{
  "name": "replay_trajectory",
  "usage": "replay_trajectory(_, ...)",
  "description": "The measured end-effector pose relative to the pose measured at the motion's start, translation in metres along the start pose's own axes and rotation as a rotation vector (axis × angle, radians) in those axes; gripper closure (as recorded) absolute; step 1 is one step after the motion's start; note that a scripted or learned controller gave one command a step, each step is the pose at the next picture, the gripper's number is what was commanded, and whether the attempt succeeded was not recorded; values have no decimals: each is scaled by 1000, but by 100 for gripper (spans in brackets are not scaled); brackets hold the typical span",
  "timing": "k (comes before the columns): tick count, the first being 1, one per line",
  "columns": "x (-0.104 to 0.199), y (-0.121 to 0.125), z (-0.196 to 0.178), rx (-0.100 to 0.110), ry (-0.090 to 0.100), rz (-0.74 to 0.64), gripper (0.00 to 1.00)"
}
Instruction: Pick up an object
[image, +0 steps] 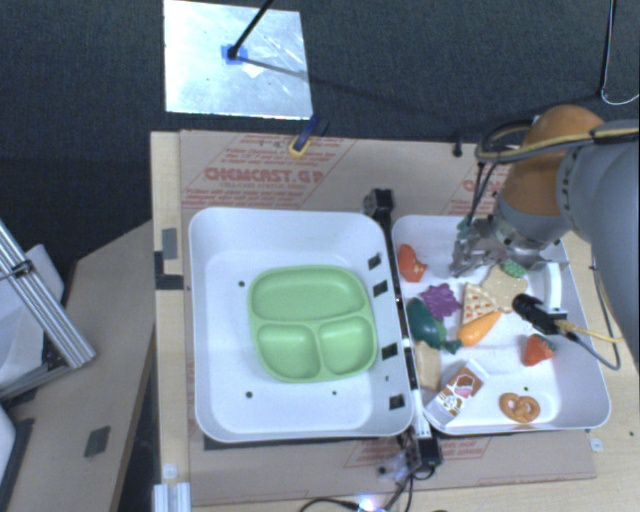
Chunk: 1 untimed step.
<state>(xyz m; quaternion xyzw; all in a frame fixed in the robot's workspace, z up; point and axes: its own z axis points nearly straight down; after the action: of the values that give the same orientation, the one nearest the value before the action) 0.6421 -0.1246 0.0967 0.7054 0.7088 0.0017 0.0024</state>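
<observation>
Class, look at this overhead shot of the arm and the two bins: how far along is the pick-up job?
Done: the arm has reached into the right bin, its gripper low over the bin's far end. In hand: nothing visibly held; the fingers are too blurred to judge. Left: grasping and lifting. The toy foods, such as the pretzel, carrot and purple grapes, lie on the bin floor, and the green divided plate in the left bin is bare.

Right bin (590, 400), toy food scattered flat: red piece (410, 263) near left wall; purple grapes (439, 298); dark green vegetable (425, 325) just below; cheese-coloured wedge (490, 298); orange carrot (479, 327); red strawberry (538, 349); pretzel (519, 406); small box (458, 391).
</observation>
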Motion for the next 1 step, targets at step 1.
replay_trajectory(1,0,9,-47,0,0,0,100)
